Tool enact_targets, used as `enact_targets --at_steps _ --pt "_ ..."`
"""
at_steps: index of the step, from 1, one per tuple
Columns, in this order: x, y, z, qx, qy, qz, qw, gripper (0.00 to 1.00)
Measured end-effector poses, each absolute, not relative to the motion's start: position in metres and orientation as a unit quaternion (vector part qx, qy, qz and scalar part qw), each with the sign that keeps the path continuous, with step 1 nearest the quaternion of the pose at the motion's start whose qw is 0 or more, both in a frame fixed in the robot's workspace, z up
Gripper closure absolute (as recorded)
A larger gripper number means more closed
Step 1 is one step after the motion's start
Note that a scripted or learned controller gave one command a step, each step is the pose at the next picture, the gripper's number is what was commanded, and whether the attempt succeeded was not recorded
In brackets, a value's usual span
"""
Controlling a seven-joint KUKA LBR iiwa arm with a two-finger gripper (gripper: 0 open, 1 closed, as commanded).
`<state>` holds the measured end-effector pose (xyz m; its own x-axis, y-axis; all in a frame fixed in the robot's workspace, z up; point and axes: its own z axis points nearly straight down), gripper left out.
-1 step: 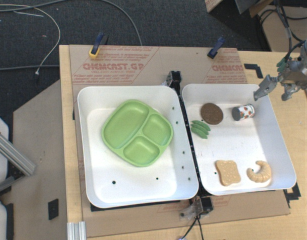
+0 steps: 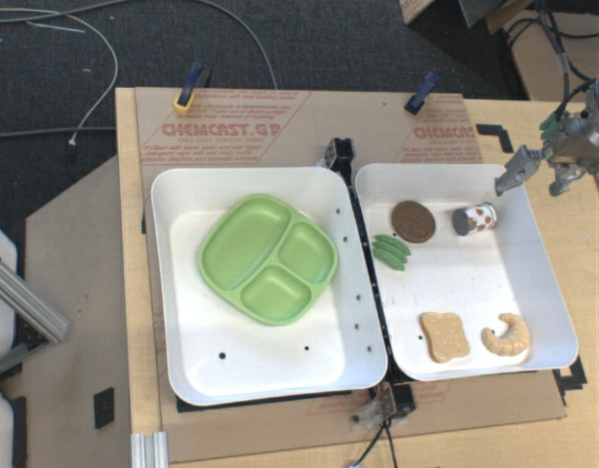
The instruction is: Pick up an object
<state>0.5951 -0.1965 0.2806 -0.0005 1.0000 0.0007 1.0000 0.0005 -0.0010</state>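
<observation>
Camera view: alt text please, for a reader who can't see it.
The arm's hand hovers at the far right edge of the right bin, which holds a brown cookie, green pea pod, small cup, toast and croissant. The left bin holds a green divided plate.

The arm (image 2: 582, 130) is cut off by the frame's right edge, above the right bin (image 2: 543, 261); its end effector (image 2: 539, 175) is blurred.
</observation>
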Motion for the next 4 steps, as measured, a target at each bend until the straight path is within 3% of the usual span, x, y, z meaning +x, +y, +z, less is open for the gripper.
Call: enact_targets --at_steps 2,3,4 --pt "0.583 -0.184 0.168 -0.707 -0.707 0.0014 0.003 0.0" --pt "0.588 -0.183 0.107 -0.707 -0.707 0.0013 0.003 0.0" --pt "0.59 -0.184 0.122 -0.707 -0.707 -0.0007 0.0 1.0"
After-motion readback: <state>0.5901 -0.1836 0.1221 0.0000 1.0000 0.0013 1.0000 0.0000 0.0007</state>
